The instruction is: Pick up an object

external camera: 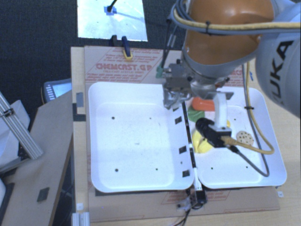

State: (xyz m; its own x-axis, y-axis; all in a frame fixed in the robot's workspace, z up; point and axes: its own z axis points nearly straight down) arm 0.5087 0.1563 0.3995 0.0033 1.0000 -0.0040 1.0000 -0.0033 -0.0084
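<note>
My gripper [172, 100] hangs low over the back of the divider between the two white bins, beneath the big orange wrist band [225, 18]. Just to its right, in the right bin [263, 173], lie an orange object [203, 104] and a green piece [194, 112], both partly hidden by the arm's hardware. A yellow object [204, 145] sits further forward near the divider, and a round tan speckled disc [244, 137] rests to its right. Nothing visible sits in the gripper.
The left bin [136, 140] is a bare white tray. A black fitting [210, 129] with a tan cable [256, 150] hangs over the right bin. A yellow clamp [127, 51] grips the cardboard behind the bins. A metal rail [19, 131] stands at the left.
</note>
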